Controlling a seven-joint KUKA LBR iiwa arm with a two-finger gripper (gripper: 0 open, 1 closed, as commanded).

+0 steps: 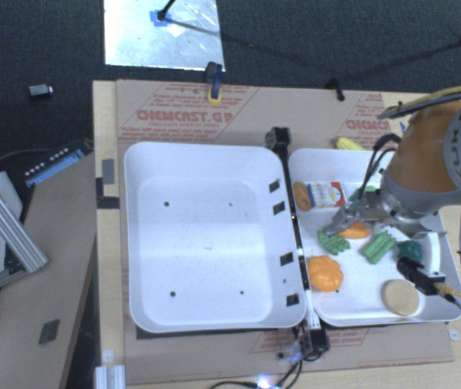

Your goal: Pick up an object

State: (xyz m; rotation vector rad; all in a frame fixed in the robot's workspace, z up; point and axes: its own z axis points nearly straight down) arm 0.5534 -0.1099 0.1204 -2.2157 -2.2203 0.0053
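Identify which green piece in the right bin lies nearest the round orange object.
The bright green piece just behind the round orange object; the other light green piece and the dark green one lie farther right.

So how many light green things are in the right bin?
2. One light green piece lies just above the orange lump; the other lies to its right, beside the arm. The arm covers part of that bin, so more may be hidden.

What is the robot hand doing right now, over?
Gripper low in right bin, beside green piece. Grip not confirmed. Orange lump and labelled bottle crowd close.
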